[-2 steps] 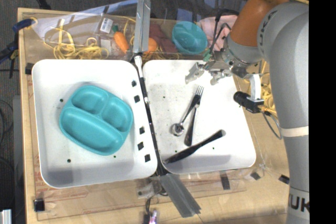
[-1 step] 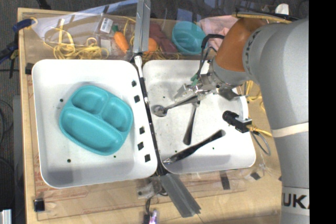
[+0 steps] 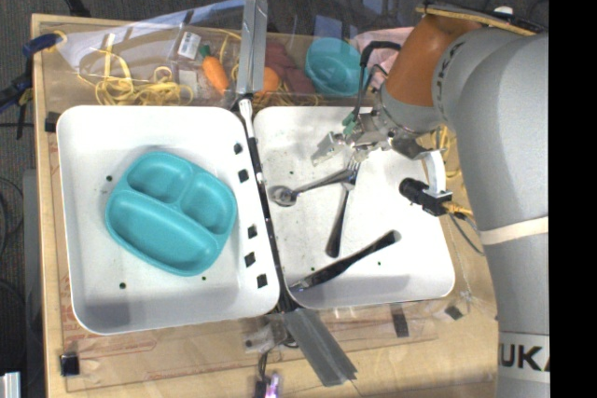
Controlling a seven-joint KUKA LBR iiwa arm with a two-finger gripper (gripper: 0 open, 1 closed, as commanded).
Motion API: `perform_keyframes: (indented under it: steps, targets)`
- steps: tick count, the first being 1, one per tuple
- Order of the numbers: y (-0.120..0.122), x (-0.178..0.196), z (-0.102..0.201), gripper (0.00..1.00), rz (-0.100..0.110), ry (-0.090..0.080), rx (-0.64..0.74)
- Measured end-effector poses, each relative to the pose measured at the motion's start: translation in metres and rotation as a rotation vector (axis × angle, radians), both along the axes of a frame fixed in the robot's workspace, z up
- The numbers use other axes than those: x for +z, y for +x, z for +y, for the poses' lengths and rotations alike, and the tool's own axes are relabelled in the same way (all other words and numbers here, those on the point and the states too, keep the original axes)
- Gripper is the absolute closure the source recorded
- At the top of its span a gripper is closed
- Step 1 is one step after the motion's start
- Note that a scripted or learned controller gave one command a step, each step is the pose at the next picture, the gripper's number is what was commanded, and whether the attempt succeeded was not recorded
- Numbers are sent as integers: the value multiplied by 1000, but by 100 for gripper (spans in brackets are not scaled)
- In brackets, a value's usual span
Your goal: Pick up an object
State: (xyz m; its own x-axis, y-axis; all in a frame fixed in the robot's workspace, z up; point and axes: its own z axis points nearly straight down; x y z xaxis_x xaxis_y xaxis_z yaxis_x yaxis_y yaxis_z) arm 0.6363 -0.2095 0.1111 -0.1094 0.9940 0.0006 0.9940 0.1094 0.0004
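My fingers (image 3: 347, 147) hang low in the right bin (image 3: 422, 267), over the spoon (image 3: 308, 189); I cannot tell their spread. The spoon lies just below them on the bin floor, apparently ungrasped. Lifting remains, I judge.

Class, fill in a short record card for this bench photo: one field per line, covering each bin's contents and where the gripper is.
left bin: one teal divided plate
right bin: metal spoon, two dark utensils, one long and one thin
gripper: low over the right bin's upper part, near the spoon's handle end
behind the bins: teal bowl, yellow cord
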Motion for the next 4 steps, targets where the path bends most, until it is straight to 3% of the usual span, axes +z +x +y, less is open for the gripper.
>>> perform_keyframes:
  steps: [2,3,4]
  targets:
    - [-13,-12,3,0,5,2,158]
    - [16,-18,0,0,0,-1,127]
    - [-23,-19,1,0,2,0,152]
